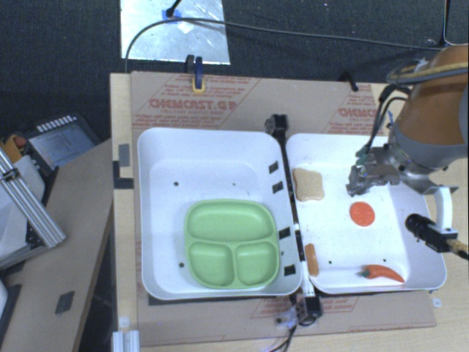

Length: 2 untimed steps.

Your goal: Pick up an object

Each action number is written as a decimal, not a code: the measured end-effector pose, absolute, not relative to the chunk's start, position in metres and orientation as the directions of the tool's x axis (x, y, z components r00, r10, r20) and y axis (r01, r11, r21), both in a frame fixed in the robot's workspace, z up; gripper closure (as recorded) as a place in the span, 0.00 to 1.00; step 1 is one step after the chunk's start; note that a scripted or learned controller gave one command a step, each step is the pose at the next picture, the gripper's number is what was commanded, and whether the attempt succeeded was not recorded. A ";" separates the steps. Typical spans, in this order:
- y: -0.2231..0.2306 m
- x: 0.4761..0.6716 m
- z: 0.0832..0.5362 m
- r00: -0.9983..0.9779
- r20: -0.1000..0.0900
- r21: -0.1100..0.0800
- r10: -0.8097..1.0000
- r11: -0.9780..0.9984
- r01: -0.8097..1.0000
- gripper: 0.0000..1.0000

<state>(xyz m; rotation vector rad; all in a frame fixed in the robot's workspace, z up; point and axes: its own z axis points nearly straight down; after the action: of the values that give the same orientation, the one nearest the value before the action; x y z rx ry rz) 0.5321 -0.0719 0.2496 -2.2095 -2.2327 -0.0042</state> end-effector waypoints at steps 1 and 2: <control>-0.018 0.543 0.234 -0.010 0.003 0.000 1.000 0.010 1.000 1.00; 0.036 0.560 0.241 -0.010 0.002 0.004 1.000 0.010 1.000 1.00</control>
<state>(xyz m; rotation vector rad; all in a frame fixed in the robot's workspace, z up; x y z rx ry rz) 0.5601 0.0363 0.2414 -2.2105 -2.2334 -0.0067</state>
